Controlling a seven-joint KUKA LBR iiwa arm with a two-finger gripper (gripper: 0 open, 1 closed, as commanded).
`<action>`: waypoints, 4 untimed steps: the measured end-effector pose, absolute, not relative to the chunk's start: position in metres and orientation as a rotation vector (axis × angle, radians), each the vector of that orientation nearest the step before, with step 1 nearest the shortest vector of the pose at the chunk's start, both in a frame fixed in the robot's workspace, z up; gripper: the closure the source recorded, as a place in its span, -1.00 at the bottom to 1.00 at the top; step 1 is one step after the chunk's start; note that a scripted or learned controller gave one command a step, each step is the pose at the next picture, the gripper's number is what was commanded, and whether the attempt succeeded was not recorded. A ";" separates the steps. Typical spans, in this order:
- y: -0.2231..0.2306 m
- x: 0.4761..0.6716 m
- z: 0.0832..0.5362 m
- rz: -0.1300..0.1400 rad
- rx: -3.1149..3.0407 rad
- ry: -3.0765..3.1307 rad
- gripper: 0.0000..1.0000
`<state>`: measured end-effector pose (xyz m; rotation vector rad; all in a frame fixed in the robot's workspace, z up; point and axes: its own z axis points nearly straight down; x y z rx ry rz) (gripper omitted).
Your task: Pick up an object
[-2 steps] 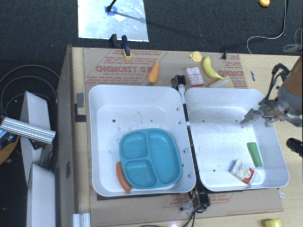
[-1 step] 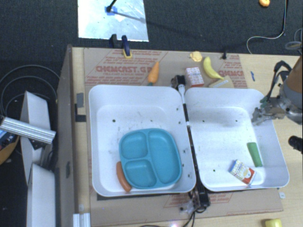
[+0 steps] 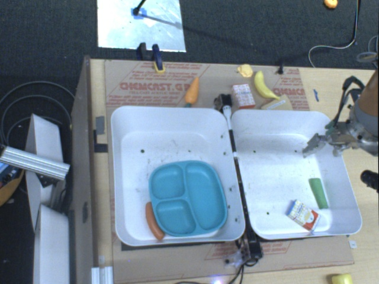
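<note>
Green block (image 3: 318, 192) lies below the jaws (image 3: 323, 142), apart.

A dark carpeted floor (image 3: 254, 16) surrounds a bench topped with printed cardboard (image 3: 154, 81). A shiny metal sheet (image 3: 142, 16) lies on the floor above it, a small orange ball (image 3: 331, 2) to the right. Black cables (image 3: 23, 99) loop at the left beside white panels (image 3: 50, 158).

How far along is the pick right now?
Nothing looks picked yet. The gripper sits over the right bin's far right side with nothing visibly in it. The green block and small carton lie on the bin floor nearer the camera. Descent, grasp and lift remain.
</note>
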<state>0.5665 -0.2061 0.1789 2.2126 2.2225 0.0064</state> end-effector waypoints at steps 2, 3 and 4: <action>-0.206 0.561 0.164 0.004 2.215 2.221 1.00; -0.206 0.628 0.185 0.008 2.207 2.224 1.00; -0.206 0.624 0.183 0.002 2.214 2.224 -1.00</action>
